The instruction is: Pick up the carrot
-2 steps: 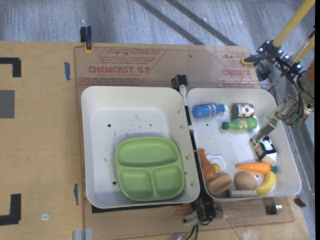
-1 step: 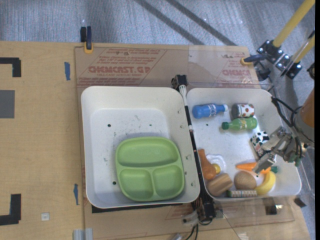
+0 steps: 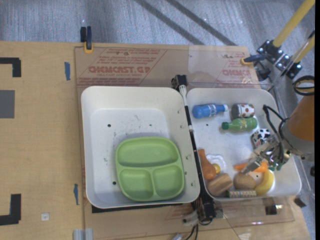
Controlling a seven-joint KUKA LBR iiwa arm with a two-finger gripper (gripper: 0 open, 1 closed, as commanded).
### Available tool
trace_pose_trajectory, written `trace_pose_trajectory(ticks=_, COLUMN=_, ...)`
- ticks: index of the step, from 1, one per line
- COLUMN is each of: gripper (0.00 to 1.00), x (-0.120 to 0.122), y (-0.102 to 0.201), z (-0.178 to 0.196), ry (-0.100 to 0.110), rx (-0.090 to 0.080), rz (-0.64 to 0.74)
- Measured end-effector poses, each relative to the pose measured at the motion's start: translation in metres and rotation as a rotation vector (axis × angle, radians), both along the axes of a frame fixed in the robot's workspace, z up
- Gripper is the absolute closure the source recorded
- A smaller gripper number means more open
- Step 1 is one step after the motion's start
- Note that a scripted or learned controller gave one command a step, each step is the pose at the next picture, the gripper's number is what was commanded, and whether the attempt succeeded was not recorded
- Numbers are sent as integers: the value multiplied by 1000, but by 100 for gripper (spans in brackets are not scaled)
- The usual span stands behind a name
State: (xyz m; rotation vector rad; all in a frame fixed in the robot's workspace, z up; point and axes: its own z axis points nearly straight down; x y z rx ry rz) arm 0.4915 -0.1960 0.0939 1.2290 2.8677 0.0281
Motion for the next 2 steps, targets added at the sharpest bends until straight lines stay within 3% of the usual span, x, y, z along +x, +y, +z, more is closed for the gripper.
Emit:
trace_pose_trajectory(ticks=1, gripper=100, x=0, y=-3, z=8, ry=-3, rx=-9, rz=-4)
trace_pose_trajectory(ticks=2, gripper=100, x=-10, y=27, z=36, ry=22, rx=-3, rz=-419)
